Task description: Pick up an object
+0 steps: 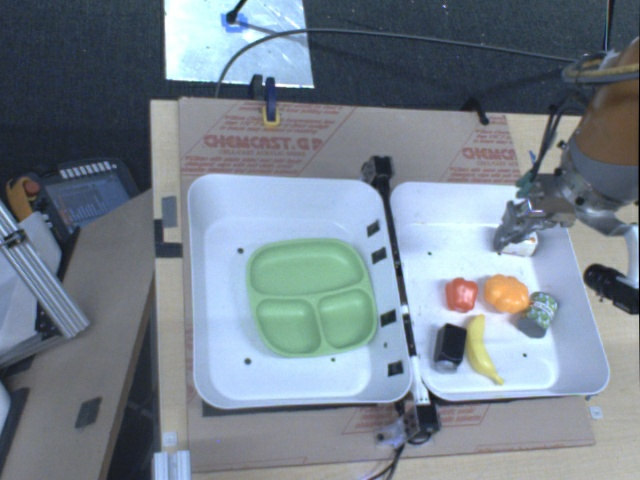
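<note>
Hovering near the right bin's (590, 298) far edge, the fingers (515, 230) touch a white object (522, 246); grip unclear.

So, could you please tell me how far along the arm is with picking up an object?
Nothing looks picked up yet: the red pepper, orange, banana, black block and small can all lie in the right bin. In hand: the pincer is low over that bin's far side, at a small white object. Left: a clear grasp and lift.
</note>
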